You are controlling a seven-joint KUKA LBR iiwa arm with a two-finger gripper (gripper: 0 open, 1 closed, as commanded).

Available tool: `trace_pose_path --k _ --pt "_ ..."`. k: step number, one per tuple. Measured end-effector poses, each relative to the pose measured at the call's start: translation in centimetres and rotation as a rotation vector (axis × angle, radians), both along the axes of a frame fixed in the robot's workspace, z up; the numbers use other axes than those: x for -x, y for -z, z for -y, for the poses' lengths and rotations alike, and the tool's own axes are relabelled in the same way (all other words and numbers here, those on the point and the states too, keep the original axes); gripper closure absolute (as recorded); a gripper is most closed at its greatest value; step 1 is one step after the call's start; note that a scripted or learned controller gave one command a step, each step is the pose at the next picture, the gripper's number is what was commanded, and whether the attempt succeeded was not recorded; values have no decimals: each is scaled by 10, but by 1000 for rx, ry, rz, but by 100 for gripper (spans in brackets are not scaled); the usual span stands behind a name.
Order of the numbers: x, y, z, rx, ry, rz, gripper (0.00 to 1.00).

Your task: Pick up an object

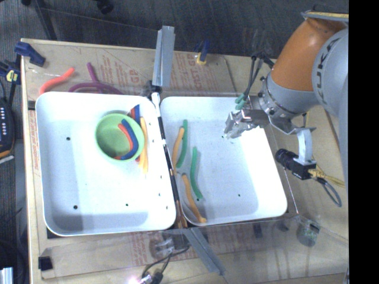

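Observation:
My gripper (232, 129) hangs over the upper right part of the right bin (260, 194), its metal fingers pointing down and left with nothing visible between them. Thin curved strips lie along that bin's left side: an orange one (177, 148), a green one (183, 142), another green one (195, 172) and an orange one (192, 197) lower down. They are well to the left of the gripper. In the left bin (71, 200) a green bowl (117, 136) holds red, blue and orange strips.
An orange strip (56, 80) and a purple strip (95, 86) lie on the bench behind the left bin. A grey metal bar (162, 55) stands upright behind the seam between the bins. A black cable fitting (294, 162) hangs by the right bin's right rim.

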State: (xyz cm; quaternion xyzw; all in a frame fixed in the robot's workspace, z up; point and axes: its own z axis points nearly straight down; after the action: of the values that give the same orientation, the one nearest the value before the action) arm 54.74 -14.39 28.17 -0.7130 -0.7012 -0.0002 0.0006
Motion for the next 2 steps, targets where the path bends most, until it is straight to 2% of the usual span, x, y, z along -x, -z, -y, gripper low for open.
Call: trace_pose_path --k 1,2 --pt "0 0 0 -1 0 -1 0" --pt "-3 179 -24 0 -98 0 0"
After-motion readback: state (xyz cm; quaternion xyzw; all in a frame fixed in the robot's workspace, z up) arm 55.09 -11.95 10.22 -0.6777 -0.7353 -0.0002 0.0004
